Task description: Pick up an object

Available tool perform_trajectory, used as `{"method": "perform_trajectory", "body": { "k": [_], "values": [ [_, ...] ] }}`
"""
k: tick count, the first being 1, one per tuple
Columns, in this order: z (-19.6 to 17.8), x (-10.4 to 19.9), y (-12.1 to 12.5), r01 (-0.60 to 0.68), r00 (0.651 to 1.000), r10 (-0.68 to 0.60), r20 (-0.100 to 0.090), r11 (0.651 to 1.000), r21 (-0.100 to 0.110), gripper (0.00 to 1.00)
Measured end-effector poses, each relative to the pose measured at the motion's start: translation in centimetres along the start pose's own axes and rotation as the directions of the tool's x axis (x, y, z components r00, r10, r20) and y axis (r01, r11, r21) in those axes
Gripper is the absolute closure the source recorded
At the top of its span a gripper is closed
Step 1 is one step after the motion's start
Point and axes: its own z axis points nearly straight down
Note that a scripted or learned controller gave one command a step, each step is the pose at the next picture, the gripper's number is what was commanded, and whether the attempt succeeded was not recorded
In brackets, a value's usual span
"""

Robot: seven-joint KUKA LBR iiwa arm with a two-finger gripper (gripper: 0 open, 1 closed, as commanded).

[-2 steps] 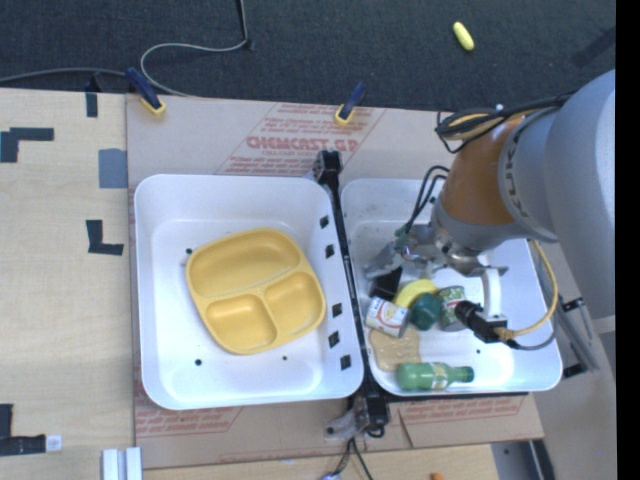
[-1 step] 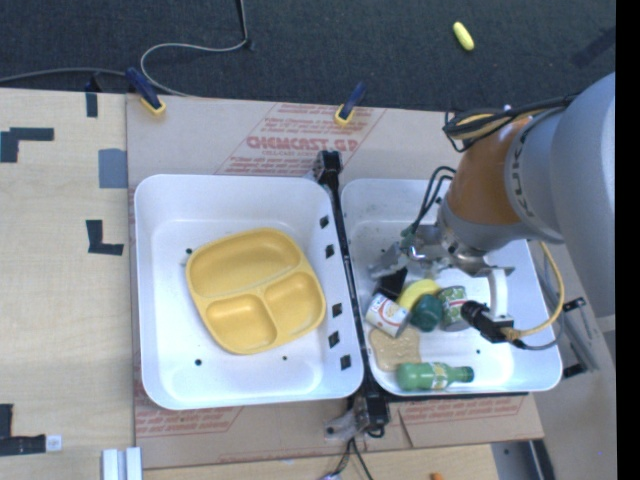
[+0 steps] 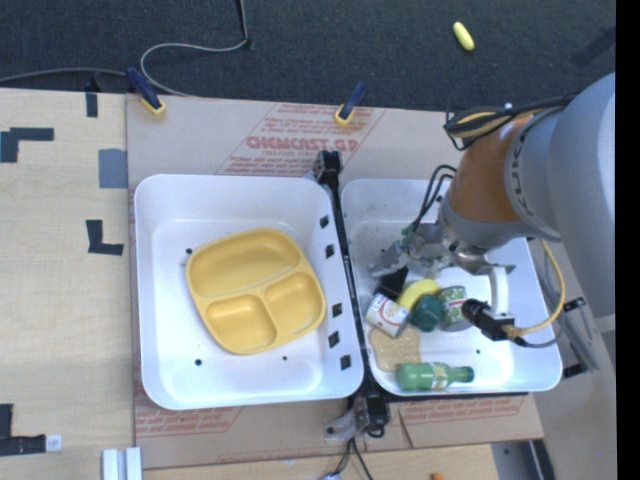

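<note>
The right bin (image 3: 520, 366) holds a heap of small objects: a yellow banana-shaped piece (image 3: 418, 291), a dark green round-topped item (image 3: 428, 313), a small white and red can (image 3: 388, 314), a tan flat pad (image 3: 397, 348) and a green bottle (image 3: 433, 374) lying on its side. My gripper (image 3: 420, 253) reaches down into this bin just above the banana piece, at the back edge of the heap. The wrist and orange band hide most of it.
The left bin (image 3: 160, 268) holds a yellow divided tray (image 3: 256, 289). A black divider (image 3: 340, 268) runs between the bins. Yellow clamps (image 3: 350, 105) pin the cardboard at the back. Cables loop at the right side of the right bin (image 3: 540, 308).
</note>
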Motion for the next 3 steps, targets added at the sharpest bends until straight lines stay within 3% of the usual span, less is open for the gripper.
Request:
{"method": "perform_trajectory", "body": {
  "k": [1, 2, 3],
  "values": [
    [0.0, -0.3, 1.1, -0.001, 1.000, 0.001, 0.001, 1.000, -0.001, 0.00],
    [-0.1, -1.0, -0.1, -0.002, 1.000, 0.002, 0.005, 1.000, -0.006, 0.00],
    [-1.0, -0.8, 0.0, -0.001, 1.000, 0.001, 0.002, 1.000, -0.004, 1.00]
  ]
}}
